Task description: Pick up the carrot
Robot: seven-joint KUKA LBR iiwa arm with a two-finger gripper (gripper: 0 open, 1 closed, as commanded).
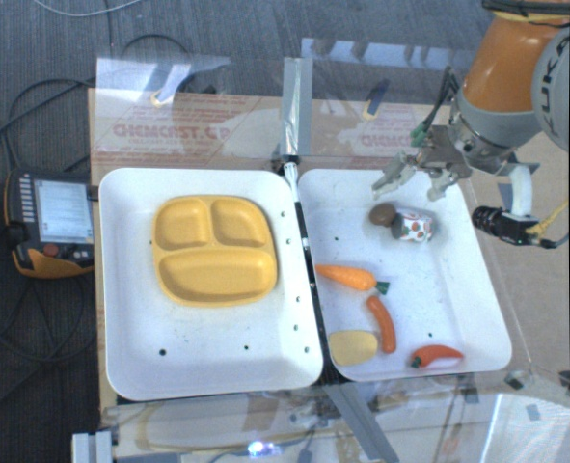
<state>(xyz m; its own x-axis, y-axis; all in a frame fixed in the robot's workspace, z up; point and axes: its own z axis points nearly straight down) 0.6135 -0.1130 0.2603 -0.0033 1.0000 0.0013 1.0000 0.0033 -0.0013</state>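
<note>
Pepper (437, 357): red, by the near right corner of the right bin (487, 302), well clear of the work.
Potato (353, 347): pale yellow lump at that bin's near edge, beside the wall shared with the left bin (121, 287).
Sausage (382, 323): orange-red, just right of the potato, lying near-to-far; its far end comes close to the carrot's green tip, so a wide grasp there could knock it.
Carrot (347, 277): mid-bin, toward the shared wall, lying across the bin with the green stub pointing right. It rests flat and untouched; floor on its far side is bare, which looks the easier side to descend on.
Can (414, 227): small, on its side, touching a brown lump (382, 215), both toward the far edge, between carrot and arm.
Gripper (420, 175): above the far edge of the right bin, fingers spread wide, nothing between them; I judge the reach not yet begun.
Tray (214, 250): yellow, three compartments, central in the left bin, no obstacle.
</note>
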